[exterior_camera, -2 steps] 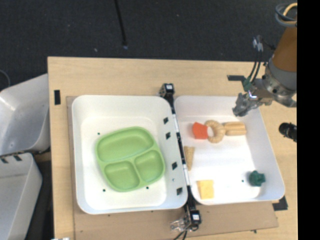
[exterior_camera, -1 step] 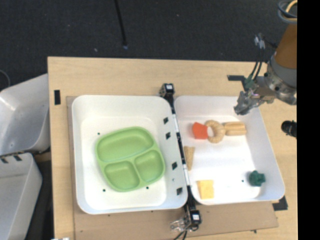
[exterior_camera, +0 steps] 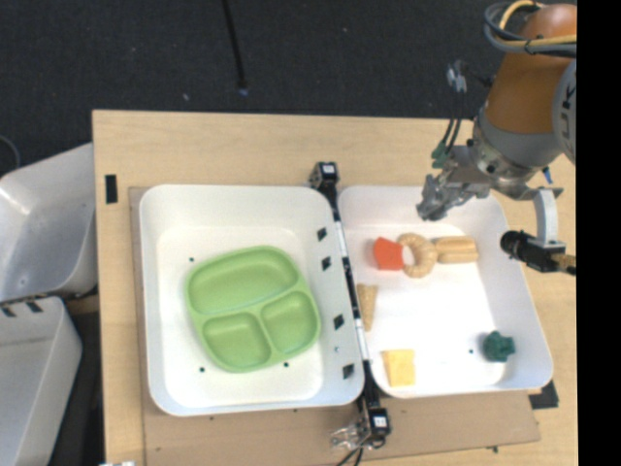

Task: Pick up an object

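The wooden bench point(exterior_camera: 243, 149) carries two white bins. The left bin point(exterior_camera: 155, 289) holds a green divided tray point(exterior_camera: 252, 307) with three compartments. The right bin point(exterior_camera: 441, 299) holds the small pieces: a tan ring point(exterior_camera: 418, 256) with a tan stick point(exterior_camera: 456, 250) touching its right side and an orange-red block point(exterior_camera: 388, 253) touching its left, a pale wedge point(exterior_camera: 367, 304) by the left wall, a yellow square point(exterior_camera: 399, 366) near the front, and a dark green lump point(exterior_camera: 498, 346) at the front right. The gripper point(exterior_camera: 434, 202) hangs over the bin's far edge, above the ring; nothing sits between its tips, and whether they are spread I cannot tell.
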Controlling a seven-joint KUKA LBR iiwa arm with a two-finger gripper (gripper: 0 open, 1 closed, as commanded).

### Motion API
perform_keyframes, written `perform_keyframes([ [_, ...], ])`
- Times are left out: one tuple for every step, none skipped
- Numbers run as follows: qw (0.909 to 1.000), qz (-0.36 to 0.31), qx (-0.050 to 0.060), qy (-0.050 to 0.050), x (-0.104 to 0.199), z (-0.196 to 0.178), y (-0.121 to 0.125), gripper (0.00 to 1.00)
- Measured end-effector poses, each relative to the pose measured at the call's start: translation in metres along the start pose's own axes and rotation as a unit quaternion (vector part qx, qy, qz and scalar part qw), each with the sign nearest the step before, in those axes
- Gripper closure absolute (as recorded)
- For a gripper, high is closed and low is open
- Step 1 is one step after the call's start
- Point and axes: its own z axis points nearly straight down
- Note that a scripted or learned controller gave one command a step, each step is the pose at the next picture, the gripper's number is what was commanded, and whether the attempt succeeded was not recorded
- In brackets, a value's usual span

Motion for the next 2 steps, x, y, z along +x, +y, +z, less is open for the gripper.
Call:
perform_keyframes([
  [1.0000,0.000,-0.001,0.000,0.051,-0.004,0.018,1.00],
  [1.0000,-0.001,0.000,0.001,0.103,0.015,0.037,1.00],
])
